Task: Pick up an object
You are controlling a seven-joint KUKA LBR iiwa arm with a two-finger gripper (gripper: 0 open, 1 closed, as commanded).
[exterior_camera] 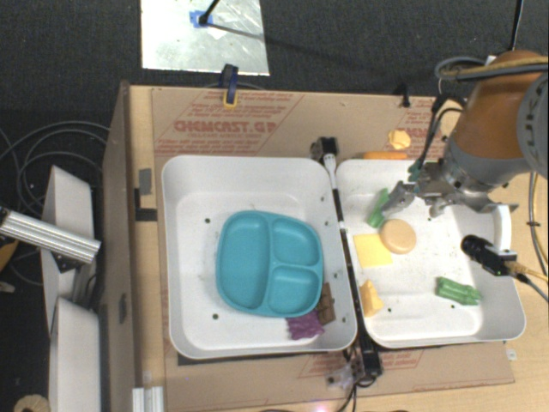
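Note:
My gripper [418, 204] hangs over the back part of the right bin [506, 316], open, with nothing between its fingers. A green pea-pod-shaped piece [378, 209] lies just left of its left finger [398, 198]. A round tan bun [398, 236] sits just in front of the gripper, touching a flat yellow cheese square [371, 251]. A yellow wedge [370, 298] lies at the bin's front left, and a green vegetable piece [457, 291] at the front right.
The left bin [193, 196] holds a teal divided plate [268, 263], with a purple piece [302, 325] and a brown piece [326, 305] at its front right. An orange item [384, 154] lies on the right bin's back rim. A black part [485, 255] juts in at right.

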